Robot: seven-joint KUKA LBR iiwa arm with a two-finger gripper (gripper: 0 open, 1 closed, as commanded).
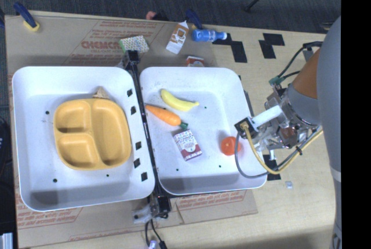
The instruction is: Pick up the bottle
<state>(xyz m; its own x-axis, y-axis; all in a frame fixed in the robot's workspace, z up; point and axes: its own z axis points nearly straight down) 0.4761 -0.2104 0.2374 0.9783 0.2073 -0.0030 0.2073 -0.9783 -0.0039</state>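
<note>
Even overhead light, soft shadows, slight blur.

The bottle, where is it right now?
The blue bottle lies on the bench behind the right bin, outside it, beside a small carton.

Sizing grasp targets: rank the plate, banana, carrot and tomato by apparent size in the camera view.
1. plate, by far the largest
2. banana and carrot, too alike to rank
3. tomato, smallest

Fingers of the grey two-finger gripper [277, 139] lost among cables, too cluttered to read. Round red-orange object [229, 145] just left of it: blurred, identity unclear. Grey arm [330, 91] cut off at right.
</note>
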